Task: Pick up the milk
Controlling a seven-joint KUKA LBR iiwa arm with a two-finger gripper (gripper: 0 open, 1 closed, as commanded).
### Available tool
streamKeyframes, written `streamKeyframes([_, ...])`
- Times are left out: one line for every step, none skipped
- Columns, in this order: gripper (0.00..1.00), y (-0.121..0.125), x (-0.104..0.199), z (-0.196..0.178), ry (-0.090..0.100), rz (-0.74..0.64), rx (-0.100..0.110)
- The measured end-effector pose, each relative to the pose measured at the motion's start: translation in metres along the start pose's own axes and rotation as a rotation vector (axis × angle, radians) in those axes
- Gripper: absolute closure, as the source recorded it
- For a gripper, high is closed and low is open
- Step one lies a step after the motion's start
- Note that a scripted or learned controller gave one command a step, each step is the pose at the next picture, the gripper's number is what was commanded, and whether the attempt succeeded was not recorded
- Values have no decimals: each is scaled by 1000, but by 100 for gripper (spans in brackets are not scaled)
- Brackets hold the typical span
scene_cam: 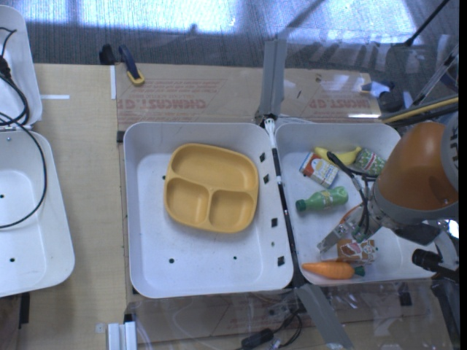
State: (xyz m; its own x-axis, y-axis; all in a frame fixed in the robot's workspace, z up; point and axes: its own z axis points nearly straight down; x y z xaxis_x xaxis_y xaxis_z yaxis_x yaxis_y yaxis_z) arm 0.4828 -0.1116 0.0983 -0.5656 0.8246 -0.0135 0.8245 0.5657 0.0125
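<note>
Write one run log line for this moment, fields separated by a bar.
gripper: low in right bin | milk: lying free, far side | yellow tray: left bin

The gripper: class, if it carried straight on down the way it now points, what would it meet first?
Probably the small red-and-white packet, just below the gripper in the right bin, with the carrot just beyond. Depth is unclear from this slanted view.

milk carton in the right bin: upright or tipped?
Tipped. The milk carton lies on its side on the right bin's floor, broad printed face up, beside the banana and above the green bottle.
</note>
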Motion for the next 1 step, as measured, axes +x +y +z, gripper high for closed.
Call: streamKeyframes([100,1,-3,-10,-7,4,-4])
